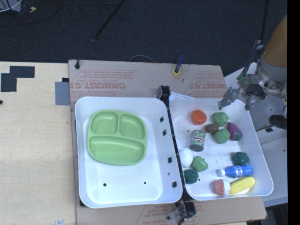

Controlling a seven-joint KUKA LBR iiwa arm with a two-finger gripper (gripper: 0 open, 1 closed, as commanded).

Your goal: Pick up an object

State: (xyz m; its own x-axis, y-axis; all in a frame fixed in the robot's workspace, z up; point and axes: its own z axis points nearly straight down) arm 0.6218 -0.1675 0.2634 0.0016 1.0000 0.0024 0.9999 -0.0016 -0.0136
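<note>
Objects crowd the right bin (262, 172): corn cob (243, 185) and blue bottle (236, 171) touching at 5 o'clock, small can (198, 140) centre, green and purple pieces (227, 131) bunched toward 1 o'clock, so the empty, spread claw (240, 97) hovering over the far rim risks nudging neighbours or pinching two.

It looks like a robotics lab: two white bins (125, 191) on cardboard (140, 78), loose cables (56, 3) at 11 o'clock, grey arm (274, 55) at 3 o'clock.
</note>
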